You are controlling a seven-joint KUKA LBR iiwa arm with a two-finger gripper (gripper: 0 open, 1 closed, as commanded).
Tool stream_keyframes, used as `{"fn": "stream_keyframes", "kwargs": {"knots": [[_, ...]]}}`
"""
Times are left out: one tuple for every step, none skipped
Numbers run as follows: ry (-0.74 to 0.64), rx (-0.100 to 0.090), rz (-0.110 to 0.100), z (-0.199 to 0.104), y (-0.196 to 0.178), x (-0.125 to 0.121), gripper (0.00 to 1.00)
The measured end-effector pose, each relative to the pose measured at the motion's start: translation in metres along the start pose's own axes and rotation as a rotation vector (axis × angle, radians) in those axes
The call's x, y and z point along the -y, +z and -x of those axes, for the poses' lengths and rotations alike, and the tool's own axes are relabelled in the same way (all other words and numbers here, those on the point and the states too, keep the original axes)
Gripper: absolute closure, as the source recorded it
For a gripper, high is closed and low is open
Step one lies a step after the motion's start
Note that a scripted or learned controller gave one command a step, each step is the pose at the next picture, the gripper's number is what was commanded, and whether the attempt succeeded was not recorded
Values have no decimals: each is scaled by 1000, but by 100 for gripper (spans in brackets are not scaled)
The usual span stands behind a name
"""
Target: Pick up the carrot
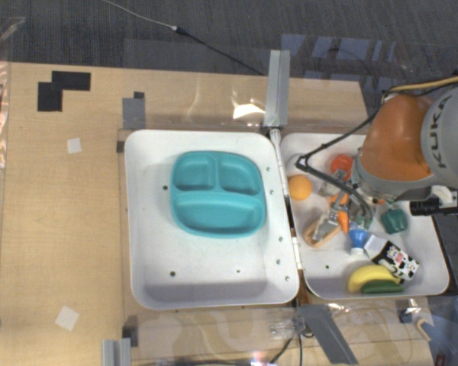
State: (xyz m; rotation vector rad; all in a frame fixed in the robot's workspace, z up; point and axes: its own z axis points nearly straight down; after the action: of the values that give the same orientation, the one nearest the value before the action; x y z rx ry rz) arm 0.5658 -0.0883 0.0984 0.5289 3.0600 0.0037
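The carrot point(338, 201) shows as a small orange piece in the right bin point(435, 277), partly covered by the arm's wrist. My gripper point(335, 221) is down in that bin, just in front of and over the carrot, among the crowded toys. The grey arm with its orange band point(397, 145) reaches in from the right and hides the bin's back right part. I cannot make out whether anything sits in the gripper.
Around the gripper lie an orange ball point(300, 187), a red-orange toy point(341, 163), a tan piece point(318, 233), a blue-and-white item point(358, 239), a teal block point(395, 220), a cow-patterned block point(401, 263) and a banana point(366, 276). The left bin point(149, 273) holds a teal divided plate point(216, 193).
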Motion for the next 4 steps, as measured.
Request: {"fn": "stream_keyframes", "kwargs": {"knots": [[-8, 3, 3, 2, -14, -3, 100], [-13, -14, 0, -3, -146, -48, 100], [-10, -24, -4, -4, -140, -46, 0], [-245, -32, -3, 0, -39, -6, 0]]}}
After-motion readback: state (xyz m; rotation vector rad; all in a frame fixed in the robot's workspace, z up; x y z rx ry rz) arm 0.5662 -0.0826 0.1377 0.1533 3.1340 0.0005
